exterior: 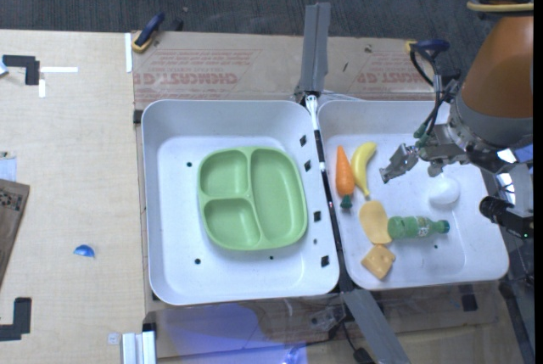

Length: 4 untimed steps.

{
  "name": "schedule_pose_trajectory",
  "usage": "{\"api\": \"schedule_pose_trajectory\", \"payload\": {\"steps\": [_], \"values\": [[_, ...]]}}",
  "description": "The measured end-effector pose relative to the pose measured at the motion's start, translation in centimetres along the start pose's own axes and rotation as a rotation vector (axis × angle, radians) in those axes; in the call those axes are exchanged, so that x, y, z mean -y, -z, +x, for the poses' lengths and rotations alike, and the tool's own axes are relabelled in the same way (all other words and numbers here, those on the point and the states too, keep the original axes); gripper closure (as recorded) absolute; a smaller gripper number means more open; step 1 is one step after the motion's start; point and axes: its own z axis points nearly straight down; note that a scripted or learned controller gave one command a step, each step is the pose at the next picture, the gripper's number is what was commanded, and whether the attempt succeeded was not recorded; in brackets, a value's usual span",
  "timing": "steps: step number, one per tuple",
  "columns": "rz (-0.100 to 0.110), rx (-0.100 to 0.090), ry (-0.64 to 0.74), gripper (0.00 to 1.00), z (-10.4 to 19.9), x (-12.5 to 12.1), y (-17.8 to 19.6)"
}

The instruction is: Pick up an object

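Observation:
The right bin (475, 269) holds an orange carrot (344, 170) and a yellow banana (363, 165) side by side near its left wall. In front of them lie a pale yellow rounded piece (374, 221), a green bottle (416, 226) on its side and an orange-yellow wedge (378, 261). A white rounded object (444, 193) rests further right. My gripper (397, 163) hangs above the bin floor just right of the banana, open, with nothing between its fingers.
The left bin (161, 184) holds a green divided plate (253, 198). A grey post (315, 48) rises behind the wall between the bins. The arm's orange band (507, 65) and cables crowd the right bin's far right corner.

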Motion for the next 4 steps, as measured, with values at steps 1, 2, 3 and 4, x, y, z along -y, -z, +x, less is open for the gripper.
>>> {"api": "schedule_pose_trajectory", "payload": {"steps": [1, 2, 3, 4], "values": [[0.000, -0.001, 0.317, 0.00, 2.8, 1.6, -3.9], [0.002, 0.000, -0.043, 0.00, 9.0, -1.7, -2.9], [0.000, -0.001, 0.177, 0.00, -0.1, 0.8, -13.9], [-0.001, -0.001, 0.105, 0.00, -6.1, 0.1, -13.9]]}}
